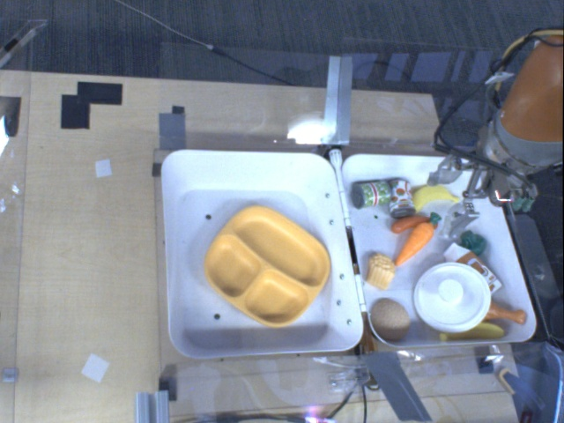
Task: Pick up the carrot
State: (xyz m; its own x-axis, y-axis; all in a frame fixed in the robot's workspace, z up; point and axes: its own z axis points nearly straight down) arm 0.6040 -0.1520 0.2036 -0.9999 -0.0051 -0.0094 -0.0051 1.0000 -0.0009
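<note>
The carrot [414, 243] is orange with a small green top. It lies at a slant in the middle of the right bin [514, 236], its tip pointing down-left toward a piece of corn [381, 271]. A shorter orange piece [406, 224] lies just above it. My gripper [465, 211] hangs over the upper right part of that bin, to the right of the carrot's green end and apart from it. Its fingers look open with nothing between them.
Around the carrot are a small can [377, 192], a yellow lemon [434, 196], a white bowl [451, 294], a brown round fruit [391, 317], a banana [473, 331] and a green item [474, 240]. The left bin [185, 236] holds a yellow divided plate [267, 264].
</note>
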